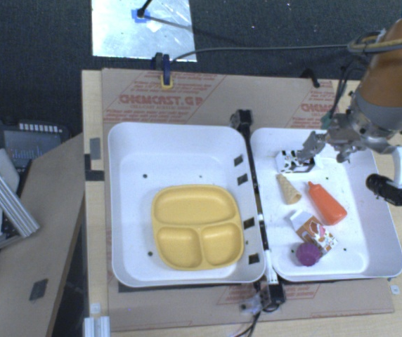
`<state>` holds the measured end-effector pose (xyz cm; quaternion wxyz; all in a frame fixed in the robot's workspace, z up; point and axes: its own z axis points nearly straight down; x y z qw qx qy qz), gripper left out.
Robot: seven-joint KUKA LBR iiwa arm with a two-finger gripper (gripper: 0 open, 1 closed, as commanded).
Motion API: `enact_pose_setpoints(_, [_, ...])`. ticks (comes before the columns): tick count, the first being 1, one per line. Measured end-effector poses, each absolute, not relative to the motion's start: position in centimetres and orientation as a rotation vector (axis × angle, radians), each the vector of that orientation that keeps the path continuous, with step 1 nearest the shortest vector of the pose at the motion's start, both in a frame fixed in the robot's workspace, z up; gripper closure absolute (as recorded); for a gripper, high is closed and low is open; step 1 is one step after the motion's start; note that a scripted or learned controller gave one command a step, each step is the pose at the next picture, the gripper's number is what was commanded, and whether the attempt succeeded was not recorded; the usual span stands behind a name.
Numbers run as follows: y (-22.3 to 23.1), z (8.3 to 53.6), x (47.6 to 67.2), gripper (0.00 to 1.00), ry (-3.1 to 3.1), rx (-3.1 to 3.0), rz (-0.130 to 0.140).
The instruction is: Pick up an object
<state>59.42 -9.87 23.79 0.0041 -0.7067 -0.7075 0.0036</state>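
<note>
Board under bins (160, 98): red "CHEMCAST GP" print at 12 o'clock above left bin (180, 135); repeats toward 1 o'clock, partly hidden.
Small carton (316, 233): print unreadable.

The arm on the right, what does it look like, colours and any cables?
The arm has a broad orange band over a grey wrist section. Thin cables run along its top. Its hand is small, dark metal with pale parts, and a white bracket with a black knob sticks out below.
</note>
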Motion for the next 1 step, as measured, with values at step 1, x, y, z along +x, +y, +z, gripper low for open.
enact_pose_setpoints(1, [-9.86, 24.48, 59.65, 0.0, -2.225, -2.219, -0.001])
